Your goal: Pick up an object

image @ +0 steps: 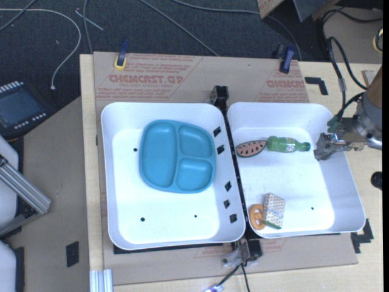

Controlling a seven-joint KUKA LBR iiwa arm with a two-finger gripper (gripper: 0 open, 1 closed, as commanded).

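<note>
Camera view: the claw [324, 146] hovers at the right bin's [340, 193] right wall, just beside the green bottle [287, 145]; whether it is spread, I cannot tell. A watermelon slice [251, 148] touches the bottle's other end.

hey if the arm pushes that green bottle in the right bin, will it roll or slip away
Probably it rolls: the green bottle lies on its side and looks round-bodied. It may also slide, since the right bin floor looks smooth. A push leftward would likely bump the watermelon slice touching its neck end.
</note>
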